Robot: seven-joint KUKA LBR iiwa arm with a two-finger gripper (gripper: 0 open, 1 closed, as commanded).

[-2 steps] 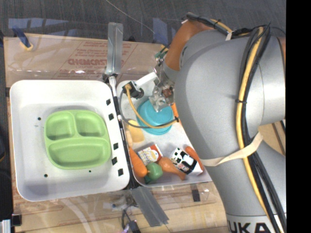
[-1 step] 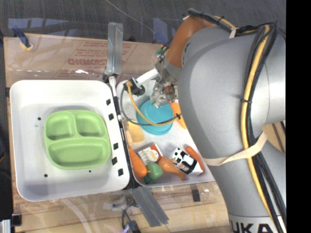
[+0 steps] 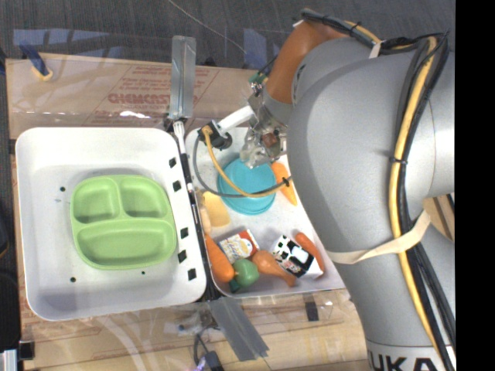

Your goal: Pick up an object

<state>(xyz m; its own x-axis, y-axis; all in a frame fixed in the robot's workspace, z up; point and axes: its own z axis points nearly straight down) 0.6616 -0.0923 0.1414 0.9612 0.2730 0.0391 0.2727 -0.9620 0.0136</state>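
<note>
At centre-right of the frame, the gripper (image 3: 259,149) hangs over the blue bowl (image 3: 246,185) in the right bin (image 3: 325,278) — how far its fingers are parted cannot be told. A clean pick likely calls for a straight descent onto the bowl's rim — clear of the loose toys crowded below.
</note>
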